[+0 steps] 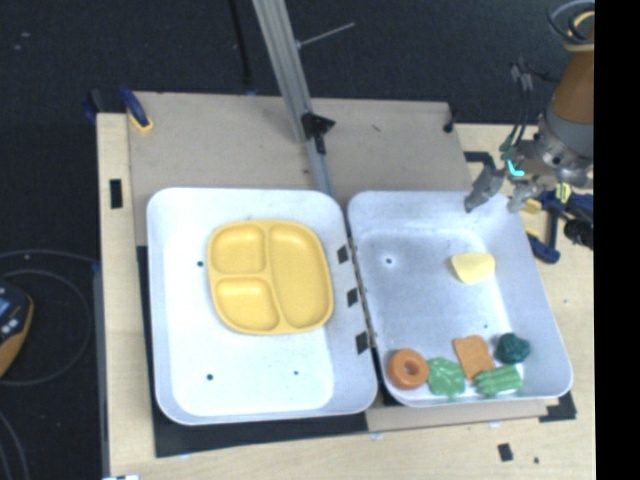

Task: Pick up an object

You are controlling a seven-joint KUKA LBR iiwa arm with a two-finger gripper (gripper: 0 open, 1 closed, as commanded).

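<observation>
My gripper (503, 194) hangs over the far right corner of the right bin (420, 230), its two fingers spread apart with nothing between them. A pale yellow wedge (472, 266) lies in the bin below and left of the gripper. Along the bin's near edge sit an orange ring (407, 367), a light green lump (446, 377), an orange-brown block (472, 354), a green piece (498, 379) and a dark green lump (513, 347).
The left bin (180, 358) holds a yellow divided plate (270, 276). A slanted metal pole (285, 68) rises behind the bins. Blue clamps (548, 230) sit at the bench's right edge.
</observation>
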